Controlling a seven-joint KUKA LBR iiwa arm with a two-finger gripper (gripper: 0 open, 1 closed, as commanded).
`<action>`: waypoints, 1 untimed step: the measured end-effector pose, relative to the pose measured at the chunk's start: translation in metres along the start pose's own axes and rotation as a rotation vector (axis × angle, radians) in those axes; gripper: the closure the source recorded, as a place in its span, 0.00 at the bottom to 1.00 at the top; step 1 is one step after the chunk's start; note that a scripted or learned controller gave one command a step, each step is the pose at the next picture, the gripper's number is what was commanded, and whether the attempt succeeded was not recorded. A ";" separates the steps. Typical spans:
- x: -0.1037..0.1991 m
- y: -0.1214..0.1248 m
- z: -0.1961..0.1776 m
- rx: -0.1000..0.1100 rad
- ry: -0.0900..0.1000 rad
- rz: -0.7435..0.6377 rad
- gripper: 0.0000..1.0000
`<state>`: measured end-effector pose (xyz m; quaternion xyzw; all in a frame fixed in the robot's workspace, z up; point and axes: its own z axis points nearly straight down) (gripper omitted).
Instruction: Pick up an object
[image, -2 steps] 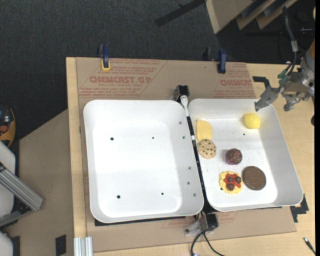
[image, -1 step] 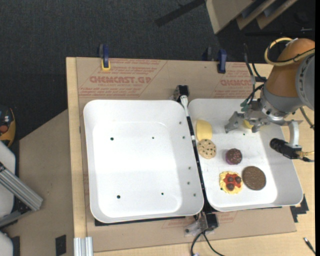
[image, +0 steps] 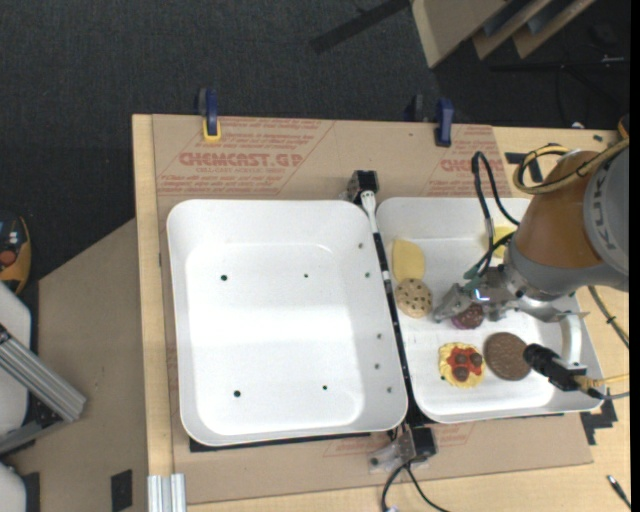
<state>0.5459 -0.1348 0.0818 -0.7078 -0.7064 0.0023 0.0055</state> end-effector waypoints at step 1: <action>-0.002 0.006 -0.014 -0.015 -0.006 0.000 1.00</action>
